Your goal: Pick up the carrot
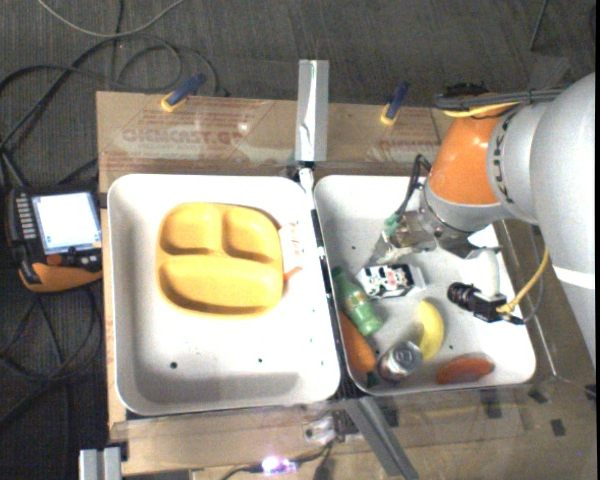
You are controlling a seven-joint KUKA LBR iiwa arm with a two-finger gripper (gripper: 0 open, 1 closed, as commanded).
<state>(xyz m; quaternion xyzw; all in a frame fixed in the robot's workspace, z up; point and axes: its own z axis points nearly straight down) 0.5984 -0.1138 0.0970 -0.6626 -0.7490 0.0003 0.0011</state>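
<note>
Carrot [357, 348] lies at the near left corner of the right bin [520, 363], just beside a green bottle [357, 303] and a small can [402, 359]. A yellow lemon [431, 329] and a red-orange vegetable [465, 370] sit close by. The arm's hand [398, 230] hangs over the bin's far part, well apart from the carrot, above a small black-and-white box [389, 280]; whether it is open or closed I cannot tell. The left bin [130, 348] holds a yellow divided plate [220, 258].

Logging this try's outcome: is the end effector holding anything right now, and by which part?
Cannot be told. The end effector hangs over the right bin, with nothing visibly in it. The carrot lies by the bin's left wall.
</note>
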